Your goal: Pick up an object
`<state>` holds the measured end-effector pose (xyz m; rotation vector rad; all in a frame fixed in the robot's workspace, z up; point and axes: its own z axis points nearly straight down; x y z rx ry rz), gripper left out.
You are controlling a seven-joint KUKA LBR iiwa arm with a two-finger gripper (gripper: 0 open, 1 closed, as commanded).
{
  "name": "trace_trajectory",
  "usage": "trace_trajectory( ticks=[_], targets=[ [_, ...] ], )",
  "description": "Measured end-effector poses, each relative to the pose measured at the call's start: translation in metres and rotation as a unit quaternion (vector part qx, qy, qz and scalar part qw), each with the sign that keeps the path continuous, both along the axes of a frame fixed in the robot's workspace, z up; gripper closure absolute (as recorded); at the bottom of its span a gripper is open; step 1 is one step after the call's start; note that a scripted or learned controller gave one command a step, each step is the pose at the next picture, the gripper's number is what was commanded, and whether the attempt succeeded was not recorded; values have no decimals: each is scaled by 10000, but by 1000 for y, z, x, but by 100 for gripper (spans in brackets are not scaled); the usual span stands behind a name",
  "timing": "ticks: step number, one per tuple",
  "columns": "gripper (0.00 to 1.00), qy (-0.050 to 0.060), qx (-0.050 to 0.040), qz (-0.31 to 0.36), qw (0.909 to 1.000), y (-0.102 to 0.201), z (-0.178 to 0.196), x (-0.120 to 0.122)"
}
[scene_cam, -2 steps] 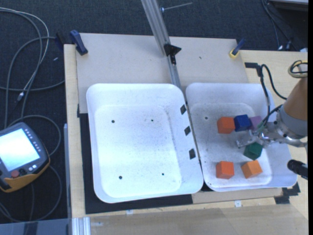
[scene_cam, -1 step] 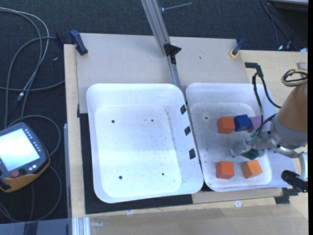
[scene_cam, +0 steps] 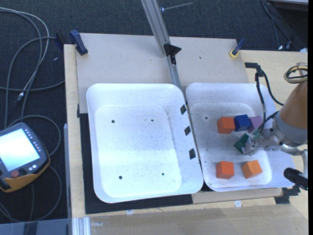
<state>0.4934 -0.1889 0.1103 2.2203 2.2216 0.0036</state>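
Note:
The right bin (scene_cam: 215,94) holds several small blocks. An orange block (scene_cam: 225,125), a blue block (scene_cam: 242,122) and a purple block (scene_cam: 256,123) sit in a row near its middle. Two more orange blocks (scene_cam: 225,170) (scene_cam: 252,168) lie near the front wall. A dark green block (scene_cam: 241,143) lies between the two groups. My gripper (scene_cam: 253,144) is low in the bin, right against the green block's right side, and its metal tip partly covers that block. The arm with its orange band (scene_cam: 297,110) reaches in from the right.
The left bin (scene_cam: 98,102) stands beside the right one, with a divider carrying black clips (scene_cam: 187,130) between them. A slanted metal rod (scene_cam: 156,21) rises at the back. A hand-held pendant (scene_cam: 19,153) and cables lie on the floor at the left.

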Motion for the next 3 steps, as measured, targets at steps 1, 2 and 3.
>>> trace_trajectory(
  ticks=[1, 2, 3],
  targets=[
    [100, -18, -4, 29, 10000, 42, 35, 24],
    [0, 4, -4, 4, 10000, 40, 33, 22],
    [100, -13, -7, 11, 10000, 40, 44, 23]
  ],
)
